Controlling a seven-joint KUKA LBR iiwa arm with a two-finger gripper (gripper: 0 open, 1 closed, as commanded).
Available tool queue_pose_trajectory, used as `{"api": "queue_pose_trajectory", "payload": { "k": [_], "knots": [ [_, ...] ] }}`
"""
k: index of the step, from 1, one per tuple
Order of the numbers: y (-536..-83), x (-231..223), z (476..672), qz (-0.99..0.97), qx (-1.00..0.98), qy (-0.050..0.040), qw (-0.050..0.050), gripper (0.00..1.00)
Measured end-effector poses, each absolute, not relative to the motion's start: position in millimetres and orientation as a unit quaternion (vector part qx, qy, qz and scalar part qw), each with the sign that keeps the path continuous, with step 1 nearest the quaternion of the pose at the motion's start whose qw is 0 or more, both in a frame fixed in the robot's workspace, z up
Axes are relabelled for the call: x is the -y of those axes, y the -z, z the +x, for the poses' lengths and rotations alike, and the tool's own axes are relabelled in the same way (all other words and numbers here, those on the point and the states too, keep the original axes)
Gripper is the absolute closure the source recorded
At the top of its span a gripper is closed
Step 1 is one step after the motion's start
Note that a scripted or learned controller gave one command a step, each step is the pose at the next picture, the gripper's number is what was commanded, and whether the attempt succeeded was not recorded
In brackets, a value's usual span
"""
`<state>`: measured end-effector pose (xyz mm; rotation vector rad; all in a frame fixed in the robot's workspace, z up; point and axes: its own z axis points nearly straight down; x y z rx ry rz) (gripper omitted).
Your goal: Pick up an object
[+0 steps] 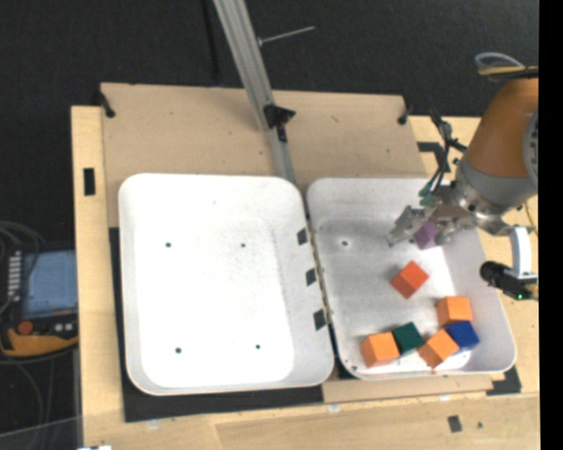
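My gripper [426,226] hangs over the upper right part of the right bin [357,214]. A small purple block [424,236] shows between its grey fingers, so it is shut on that block. Just below it a red-orange cube [410,278] lies on the bin floor. Along the bin's front edge sit an orange cube [379,348], a green cube [407,337], a second orange cube [440,347], a blue cube [462,333] and a third orange cube [454,308].
The left bin [211,279] is bare white with a few small dark dots. A grey metal post [249,64] slants up from between the bins at the back. Cables and a blue device [47,284] lie off the bench at left.
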<state>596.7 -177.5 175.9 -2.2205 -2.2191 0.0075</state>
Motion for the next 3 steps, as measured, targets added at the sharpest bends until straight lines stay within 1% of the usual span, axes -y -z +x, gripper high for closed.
{"api": "queue_pose_trajectory", "payload": {
  "k": [1, 2, 3],
  "knots": [
    [-130, 186, 600.6, -0.708, 0.706, -0.002, 0.0, 0.0],
    [-96, 188, 601.0, -0.709, 0.705, -0.001, -0.002, 0.0],
    [-109, 189, 602.2, -0.71, 0.704, 0.0015, -0.003, 1.0]
  ]
}}
